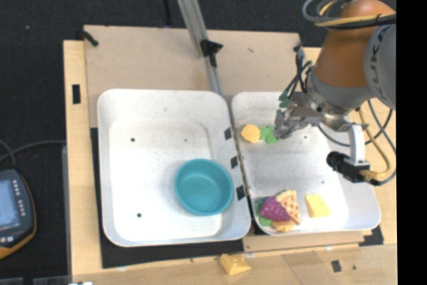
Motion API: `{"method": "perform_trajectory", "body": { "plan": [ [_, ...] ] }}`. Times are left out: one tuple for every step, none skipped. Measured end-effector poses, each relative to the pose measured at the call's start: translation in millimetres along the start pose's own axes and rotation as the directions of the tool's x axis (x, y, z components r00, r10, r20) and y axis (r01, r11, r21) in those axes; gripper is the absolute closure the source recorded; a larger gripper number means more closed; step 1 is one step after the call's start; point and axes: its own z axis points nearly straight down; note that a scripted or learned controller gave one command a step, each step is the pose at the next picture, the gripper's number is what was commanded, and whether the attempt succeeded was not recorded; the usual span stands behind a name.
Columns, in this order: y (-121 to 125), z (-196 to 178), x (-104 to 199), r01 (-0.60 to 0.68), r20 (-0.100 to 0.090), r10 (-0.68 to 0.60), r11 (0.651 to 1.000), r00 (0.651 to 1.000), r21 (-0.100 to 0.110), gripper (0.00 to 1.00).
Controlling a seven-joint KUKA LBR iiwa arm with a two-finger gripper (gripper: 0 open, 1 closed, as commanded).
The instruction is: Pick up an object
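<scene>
Yellow wedge (235, 264) lies on the table (167, 267), just outside the right bin (360, 210). Pincer (283, 125) sits low in that bin beside a green piece (269, 135) and orange piece (250, 133); its opening cannot be judged.

Bench (147, 57) with two white bins (133, 117), a yellow piece (234, 264).

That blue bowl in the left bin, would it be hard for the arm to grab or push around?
The bowl looks rigid and plastic, so probably light and not floppy. It sits upright on a broad base, so a push would likely slide it across the bin rather than tip it. Its smooth round wall may slip; the rim seems the likeliest hold.
</scene>
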Motion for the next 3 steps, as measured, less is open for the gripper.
{"method": "perform_trajectory", "body": {
  "plan": [
    [-0.2,-6.6,43.0,0.001,0.0,-0.001,1.0,1.0,-0.001,1.0],
    [-8.5,-2.4,84.3,0.0,0.0,0.0,1.0,1.0,0.001,1.0],
    [-5.7,-1.4,124.8,0.0,-0.001,0.0,1.0,1.0,0.001,1.0]
  ]
}}
